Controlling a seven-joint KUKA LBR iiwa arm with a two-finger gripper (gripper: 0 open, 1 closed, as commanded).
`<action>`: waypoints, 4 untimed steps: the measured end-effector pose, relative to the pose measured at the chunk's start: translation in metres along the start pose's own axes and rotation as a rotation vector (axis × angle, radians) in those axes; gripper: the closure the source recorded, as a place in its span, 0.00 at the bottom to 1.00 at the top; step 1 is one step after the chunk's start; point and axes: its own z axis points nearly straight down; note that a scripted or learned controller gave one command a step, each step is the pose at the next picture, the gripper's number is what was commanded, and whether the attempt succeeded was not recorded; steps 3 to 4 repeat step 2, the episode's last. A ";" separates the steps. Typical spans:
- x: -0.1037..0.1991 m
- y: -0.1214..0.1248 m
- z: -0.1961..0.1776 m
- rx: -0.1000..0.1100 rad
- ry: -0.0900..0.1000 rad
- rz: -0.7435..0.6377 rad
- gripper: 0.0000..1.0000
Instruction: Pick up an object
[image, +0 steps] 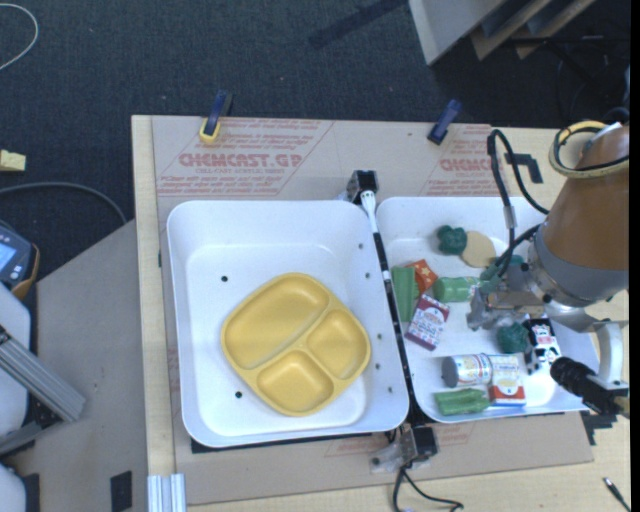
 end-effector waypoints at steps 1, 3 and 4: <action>0.009 0.012 -0.014 -0.011 -0.004 -0.003 1.00; 0.013 0.014 -0.010 -0.007 -0.002 -0.003 1.00; 0.013 0.014 -0.010 -0.007 -0.002 -0.003 1.00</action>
